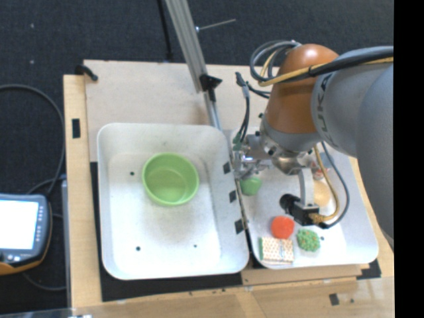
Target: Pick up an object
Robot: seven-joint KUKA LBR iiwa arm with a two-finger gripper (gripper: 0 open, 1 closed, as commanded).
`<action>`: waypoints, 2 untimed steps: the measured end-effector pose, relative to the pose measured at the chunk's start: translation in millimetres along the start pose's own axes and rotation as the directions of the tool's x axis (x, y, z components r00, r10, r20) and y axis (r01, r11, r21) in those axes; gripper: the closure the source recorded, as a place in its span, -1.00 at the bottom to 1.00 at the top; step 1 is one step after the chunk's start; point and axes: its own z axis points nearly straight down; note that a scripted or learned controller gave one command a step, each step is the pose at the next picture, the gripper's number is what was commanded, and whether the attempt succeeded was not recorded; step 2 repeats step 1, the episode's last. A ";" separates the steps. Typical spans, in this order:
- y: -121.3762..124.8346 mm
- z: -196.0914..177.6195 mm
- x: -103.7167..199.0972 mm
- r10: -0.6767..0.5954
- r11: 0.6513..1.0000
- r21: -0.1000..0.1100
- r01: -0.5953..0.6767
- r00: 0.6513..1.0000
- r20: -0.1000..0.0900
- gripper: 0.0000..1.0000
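Observation:
My gripper (pixel 247 171) hangs over the left edge of the right bin (pixel 361 234), beside the wall between the two bins. A small green round object (pixel 251 186) sits right at its tip; the view does not show whether it is gripped. A red-orange ball (pixel 283 227), a bumpy green piece (pixel 308 239) and a patterned flat block (pixel 277 249) lie at the front of the right bin. A pale yellowish object (pixel 321 194) is partly hidden behind the arm's cables.
A light green bowl (pixel 171 179) stands upright in the left bin (pixel 126 244). A slanted metal pole (pixel 189 42) rises behind the bins. The arm's orange band and grey body (pixel 298 105) cover the back of the right bin.

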 end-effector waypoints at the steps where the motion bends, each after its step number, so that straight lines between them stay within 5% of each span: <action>1: 11.3 -0.3 53.9 -0.001 1.000 0.000 0.001 1.000 -0.001 1.00; 2: 11.3 -0.3 53.9 -0.001 1.000 0.000 0.001 1.000 -0.001 1.00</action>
